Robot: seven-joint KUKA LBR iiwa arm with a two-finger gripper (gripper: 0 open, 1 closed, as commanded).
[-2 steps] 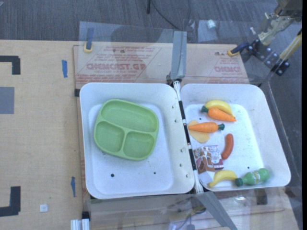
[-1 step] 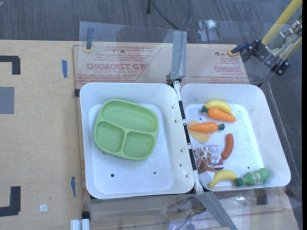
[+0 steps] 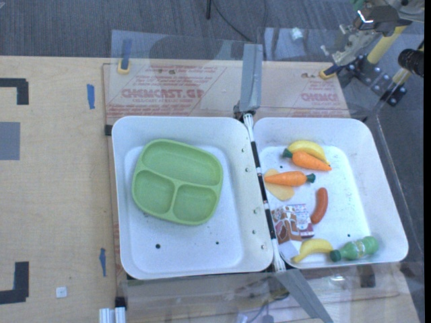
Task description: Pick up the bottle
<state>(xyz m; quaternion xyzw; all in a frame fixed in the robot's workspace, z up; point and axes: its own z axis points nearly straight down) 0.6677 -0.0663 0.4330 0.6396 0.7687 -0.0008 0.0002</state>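
Down at the near edge of the right bin (image 3: pixel 384 155): bottle (image 3: pixel 355 249), green, lying on its side in the near right corner, cap end pointing left. Just beside that cap, a banana (image 3: pixel 313 248), curved, also flat on the bin floor. A step farther in, a small printed packet (image 3: pixel 292 223), and to its right a red sausage (image 3: pixel 319 204) standing nearly lengthwise. Farther still, a carrot (image 3: pixel 289 177) lying across the bin with its green top to the right, resting over a pale yellow slice (image 3: pixel 281 191). Near the far wall, a second carrot (image 3: pixel 310 160) overlapping a second banana (image 3: pixel 306 147).

Over in the left bin (image 3: pixel 126 200): 1 green plate (image 3: pixel 177 180) with 3 compartments, tilted slightly, sitting alone.

Beyond both bins, a clear sheet with red lettering on the desk (image 3: pixel 47 180), blue tape marks along its left side.

Far top right, well apart from the bottle and off past the bin's far corner: gripper (image 3: pixel 350 40) with yellow parts, hanging high. Fingers too small and cluttered to read, so cannot tell whether spread or pressed together. Nothing seen between them.
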